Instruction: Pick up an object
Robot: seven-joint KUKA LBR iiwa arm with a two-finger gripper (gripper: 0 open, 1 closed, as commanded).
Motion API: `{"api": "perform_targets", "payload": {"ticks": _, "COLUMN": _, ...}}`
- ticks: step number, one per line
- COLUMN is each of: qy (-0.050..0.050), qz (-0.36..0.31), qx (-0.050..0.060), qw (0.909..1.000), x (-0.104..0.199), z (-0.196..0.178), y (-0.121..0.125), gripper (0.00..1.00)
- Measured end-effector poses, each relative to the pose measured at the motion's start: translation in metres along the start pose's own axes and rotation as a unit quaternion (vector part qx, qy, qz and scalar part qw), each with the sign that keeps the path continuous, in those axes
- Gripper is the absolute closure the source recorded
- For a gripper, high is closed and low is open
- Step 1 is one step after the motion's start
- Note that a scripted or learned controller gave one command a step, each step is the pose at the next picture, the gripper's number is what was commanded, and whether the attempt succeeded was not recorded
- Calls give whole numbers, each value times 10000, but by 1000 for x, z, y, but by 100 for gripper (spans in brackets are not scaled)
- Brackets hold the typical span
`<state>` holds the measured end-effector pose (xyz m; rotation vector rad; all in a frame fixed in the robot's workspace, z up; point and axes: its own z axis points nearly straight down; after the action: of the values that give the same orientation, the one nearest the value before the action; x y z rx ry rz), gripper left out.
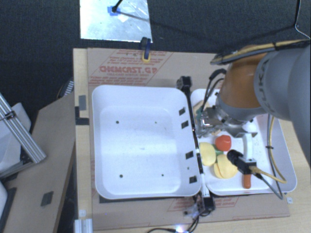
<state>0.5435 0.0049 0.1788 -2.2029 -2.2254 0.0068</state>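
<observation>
Gripper is hanging low over right shallow white plastic bin, prob. lining up a pick; can't tell its state, wrist is blocking it. Small round red object and pale yellow rounded pieces are sitting just beside it

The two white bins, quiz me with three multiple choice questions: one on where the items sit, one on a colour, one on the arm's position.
1. Which bin holds the items?
A. left
B. right
C. both

2. What colour is the round item?
A. blue
B. red
C. white

3. Where is the arm?
A. over the right bin
B. over the left bin
C. off the bench

Answers:
1 B, the yellow pieces lie there.
2 B, it is red.
3 A, it hangs above that bin's far end.
</observation>
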Motion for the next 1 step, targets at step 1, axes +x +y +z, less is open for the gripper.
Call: {"api": "perform_targets", "payload": {"ticks": 1, "qy": 13, "qz": -39, "qx": -125, "qw": 9999, "x": 118, "z": -105, "y": 46, "gripper": 100}}
